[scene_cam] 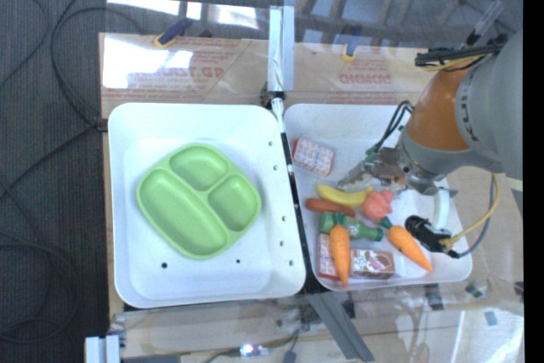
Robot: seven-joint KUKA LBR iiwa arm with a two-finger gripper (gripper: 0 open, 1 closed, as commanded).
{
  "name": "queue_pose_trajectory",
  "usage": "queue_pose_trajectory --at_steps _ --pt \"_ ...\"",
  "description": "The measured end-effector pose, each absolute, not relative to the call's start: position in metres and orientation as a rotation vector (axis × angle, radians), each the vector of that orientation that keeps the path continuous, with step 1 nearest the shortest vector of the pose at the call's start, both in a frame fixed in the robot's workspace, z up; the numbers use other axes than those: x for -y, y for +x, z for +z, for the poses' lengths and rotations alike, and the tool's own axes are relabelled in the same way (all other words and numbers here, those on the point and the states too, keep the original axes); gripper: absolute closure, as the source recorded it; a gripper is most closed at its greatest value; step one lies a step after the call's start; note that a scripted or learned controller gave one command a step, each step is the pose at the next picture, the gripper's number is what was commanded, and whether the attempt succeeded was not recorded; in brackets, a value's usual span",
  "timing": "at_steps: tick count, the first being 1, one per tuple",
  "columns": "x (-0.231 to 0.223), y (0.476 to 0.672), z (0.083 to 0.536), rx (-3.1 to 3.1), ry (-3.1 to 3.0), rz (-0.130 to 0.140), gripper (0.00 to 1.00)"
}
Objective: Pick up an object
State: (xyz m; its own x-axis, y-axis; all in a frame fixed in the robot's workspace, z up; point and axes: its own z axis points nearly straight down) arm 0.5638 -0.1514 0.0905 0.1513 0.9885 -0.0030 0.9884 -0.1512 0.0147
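A banana [344, 195] lies in the right bin [340, 121] among two carrots [340, 254], a pink toy [380, 204] and small boxes [313, 155], with the hand [380, 169] just above it, its opening seemingly hidden, while the left bin [127, 149] holds a green plate [198, 200].

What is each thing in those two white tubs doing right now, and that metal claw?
Green three-compartment plastic plate: flat in left white bin.
Yellow toy banana: lying in right white bin.
Two orange toy carrots: lying flat.
Small printed box: lying apart from pile.
Gripper: low over the toys.
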Motion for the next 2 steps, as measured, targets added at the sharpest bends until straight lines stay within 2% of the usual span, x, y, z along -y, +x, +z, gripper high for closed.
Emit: queue_pose_trajectory --at_steps 1,2 --pt "0.17 0.515 0.091 -1.957 2.437 0.015 0.0" --pt "0.12 0.49 0.091 -1.761 2.579 0.018 0.0"
